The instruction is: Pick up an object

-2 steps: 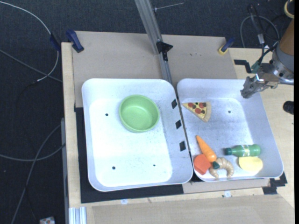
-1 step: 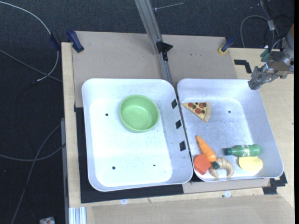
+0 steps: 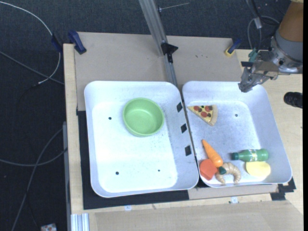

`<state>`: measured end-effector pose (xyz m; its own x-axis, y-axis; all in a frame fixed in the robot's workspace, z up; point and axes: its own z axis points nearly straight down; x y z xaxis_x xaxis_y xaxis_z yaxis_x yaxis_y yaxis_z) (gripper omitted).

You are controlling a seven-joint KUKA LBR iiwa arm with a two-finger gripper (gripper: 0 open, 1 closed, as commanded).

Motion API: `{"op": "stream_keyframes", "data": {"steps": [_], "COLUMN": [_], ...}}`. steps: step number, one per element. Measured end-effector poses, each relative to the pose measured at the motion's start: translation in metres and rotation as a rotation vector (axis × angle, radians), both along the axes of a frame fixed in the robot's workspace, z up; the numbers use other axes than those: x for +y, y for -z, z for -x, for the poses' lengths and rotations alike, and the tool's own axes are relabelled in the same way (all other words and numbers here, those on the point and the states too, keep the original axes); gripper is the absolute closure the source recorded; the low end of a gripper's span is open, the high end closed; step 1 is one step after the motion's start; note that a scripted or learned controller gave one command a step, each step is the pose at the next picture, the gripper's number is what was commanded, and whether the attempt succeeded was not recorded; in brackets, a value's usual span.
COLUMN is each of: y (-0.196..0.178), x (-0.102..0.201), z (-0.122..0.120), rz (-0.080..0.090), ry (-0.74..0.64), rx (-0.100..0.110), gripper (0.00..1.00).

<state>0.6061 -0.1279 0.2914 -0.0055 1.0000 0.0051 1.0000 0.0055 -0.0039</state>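
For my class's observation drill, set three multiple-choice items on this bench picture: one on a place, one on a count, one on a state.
1. Where is the green bowl?
A. left bin
B. right bin
C. on the bare bench

2. How many things lie in the right bin?
A. two
B. four
C. six

3. How does the bottle rest?
A. upright
B. on its side
C. between the gripper's fingers

Answers:
1 A: the bowl sits in the left bin, toward its far side.
2 C: pizza slice, carrot, red piece, croissant, bottle, yellow piece.
3 B: it lies flat near the bin's near edge, while the gripper hangs over the far right corner.
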Motion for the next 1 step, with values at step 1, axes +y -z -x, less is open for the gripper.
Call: {"op": "stream_keyframes", "data": {"steps": [1], "y": [0.0161], "x": [0.0615], "z": [-0.0025], "rz": [-0.002], "ry": [-0.001], "rx": [0.007], "gripper": [1.00]}}
